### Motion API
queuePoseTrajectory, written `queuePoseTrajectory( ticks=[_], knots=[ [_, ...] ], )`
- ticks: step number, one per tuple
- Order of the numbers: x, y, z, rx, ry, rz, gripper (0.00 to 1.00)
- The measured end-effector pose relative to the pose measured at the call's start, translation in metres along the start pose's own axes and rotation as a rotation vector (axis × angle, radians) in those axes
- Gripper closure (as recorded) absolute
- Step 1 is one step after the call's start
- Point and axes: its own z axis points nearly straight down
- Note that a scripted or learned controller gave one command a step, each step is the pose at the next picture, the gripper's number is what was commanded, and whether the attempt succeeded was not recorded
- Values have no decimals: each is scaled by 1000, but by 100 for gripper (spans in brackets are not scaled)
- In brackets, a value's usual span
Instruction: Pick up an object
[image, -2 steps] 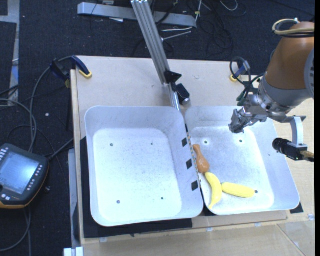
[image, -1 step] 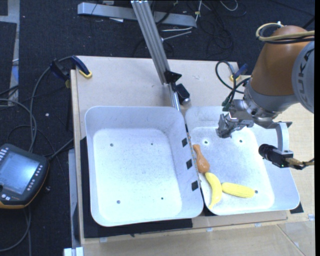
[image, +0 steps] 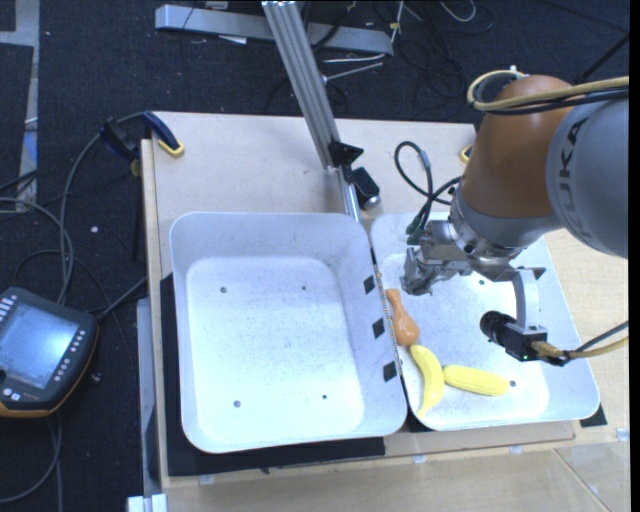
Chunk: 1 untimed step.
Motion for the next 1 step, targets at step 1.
queuePoseTrajectory(
  ticks=[1],
  knots=[
    [61, -14, 5, -1, 0, -1, 100]
  ],
)
